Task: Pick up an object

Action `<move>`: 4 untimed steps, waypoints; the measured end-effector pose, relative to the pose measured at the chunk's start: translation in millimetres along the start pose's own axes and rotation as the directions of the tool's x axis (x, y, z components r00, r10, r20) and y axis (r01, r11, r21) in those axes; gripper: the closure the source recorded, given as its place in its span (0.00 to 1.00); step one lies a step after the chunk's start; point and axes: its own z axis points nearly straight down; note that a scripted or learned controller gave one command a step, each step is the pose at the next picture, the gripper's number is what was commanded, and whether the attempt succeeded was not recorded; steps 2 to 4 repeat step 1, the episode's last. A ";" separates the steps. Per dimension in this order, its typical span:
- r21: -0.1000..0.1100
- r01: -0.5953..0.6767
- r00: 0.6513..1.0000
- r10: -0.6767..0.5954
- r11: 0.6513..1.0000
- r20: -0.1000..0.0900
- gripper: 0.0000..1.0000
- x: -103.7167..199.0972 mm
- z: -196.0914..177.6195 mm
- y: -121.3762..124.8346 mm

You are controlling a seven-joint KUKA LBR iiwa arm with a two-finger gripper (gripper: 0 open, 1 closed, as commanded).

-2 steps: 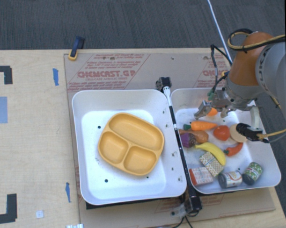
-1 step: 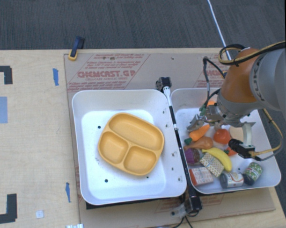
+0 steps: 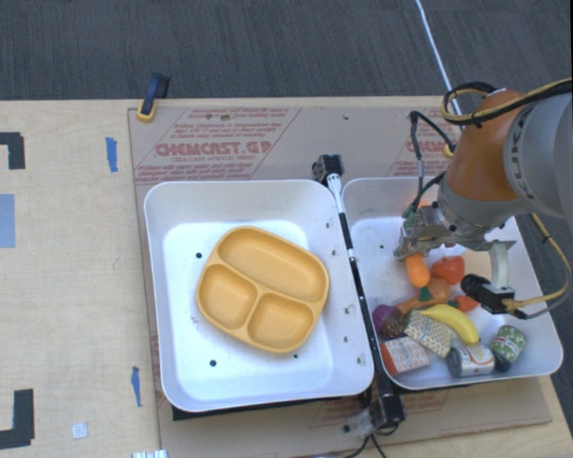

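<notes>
My gripper (image 3: 416, 249) hangs low over the right bin (image 3: 380, 231), near its middle. Directly under it, touching or almost touching, lies a small orange carrot-like piece (image 3: 417, 270). Beside that are a red rounded piece (image 3: 449, 267) and another orange piece (image 3: 438, 289). A yellow banana (image 3: 456, 321) lies further toward the front. The arm's wrist hides the back right part of this bin.
Along the right bin's front sit a purple item (image 3: 388, 317), a patterned box (image 3: 429, 334), a red and white packet (image 3: 405, 355), a small can (image 3: 474, 360) and a green can (image 3: 508, 342). The left bin (image 3: 174, 227) holds a yellow divided plate (image 3: 262, 288).
</notes>
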 end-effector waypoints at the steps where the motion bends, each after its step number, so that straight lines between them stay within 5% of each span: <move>1: 0.009 0.002 1.000 -0.002 1.000 -0.003 1.00 50.0 -88.3 -77.0; 4: 0.009 0.002 1.000 -0.002 1.000 -0.003 1.00 50.0 -88.3 -77.0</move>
